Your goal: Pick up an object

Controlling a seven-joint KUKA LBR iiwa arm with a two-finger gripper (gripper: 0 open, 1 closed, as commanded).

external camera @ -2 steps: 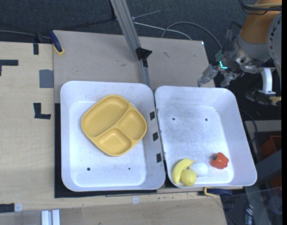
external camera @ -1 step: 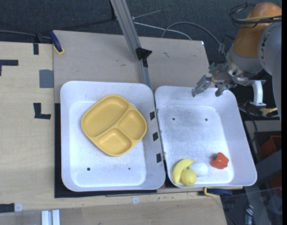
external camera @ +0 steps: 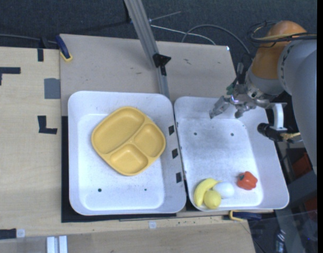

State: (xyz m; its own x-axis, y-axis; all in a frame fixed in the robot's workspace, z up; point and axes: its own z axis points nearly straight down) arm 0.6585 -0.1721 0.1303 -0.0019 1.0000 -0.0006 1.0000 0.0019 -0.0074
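My gripper [external camera: 228, 110] hangs over the far edge of the right bin [external camera: 219, 146], open, with nothing between its fingers. Near the front wall of that bin sit a yellow banana [external camera: 202, 189], a yellow lemon [external camera: 213, 200], a white egg [external camera: 225, 189] and a red pepper [external camera: 247, 180]. These objects lie well in front of the gripper, apart from it. A yellow divided plate [external camera: 128, 140] rests in the left bin [external camera: 82, 157].
A grey metal post [external camera: 145, 33] slants up from between the bins at the back. The arm's orange band [external camera: 274, 46] and grey body stand at the right edge. A blue-and-yellow clamp [external camera: 64, 49] sits at the bench's back left corner.
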